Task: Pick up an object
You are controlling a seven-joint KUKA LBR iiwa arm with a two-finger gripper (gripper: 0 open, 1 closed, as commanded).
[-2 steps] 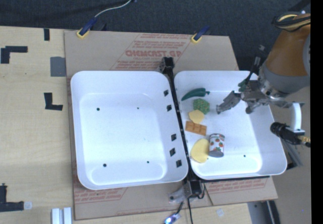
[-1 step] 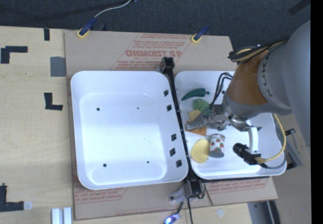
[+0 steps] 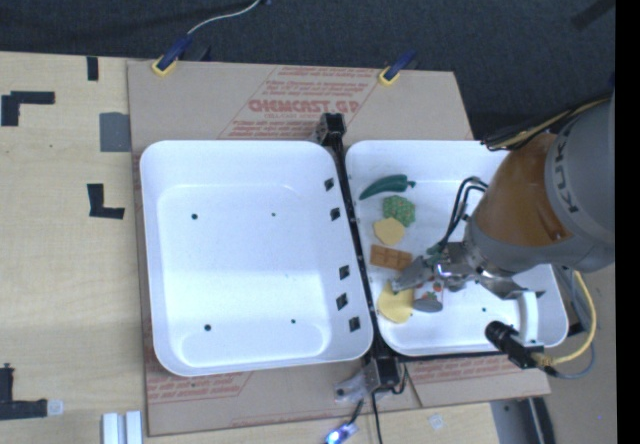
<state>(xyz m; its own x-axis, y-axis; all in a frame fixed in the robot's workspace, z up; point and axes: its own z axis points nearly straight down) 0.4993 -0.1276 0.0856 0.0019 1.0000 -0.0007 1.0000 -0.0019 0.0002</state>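
Observation:
In the right bin [image 3: 440, 162] lie several small objects: a green pepper [image 3: 386, 186], a green bumpy piece [image 3: 398, 207], a yellow piece [image 3: 390, 231], a brown block [image 3: 390, 257] and a round yellow piece [image 3: 396, 307] near the front wall. My gripper [image 3: 418, 284] hangs low over the bin's front half, just right of the brown block and above the round yellow piece. Its grey fingers [image 3: 405, 281] point left, and a small red patch shows beside them. The arm's orange band [image 3: 520, 202] covers the bin's right part.
The left bin [image 3: 240, 252] sits beside the right one, split from it by a black clipped divider [image 3: 345, 232]. Both rest on a cardboard sheet [image 3: 300, 107] on the wooden bench. A cable [image 3: 560, 357] loops at the front right corner.

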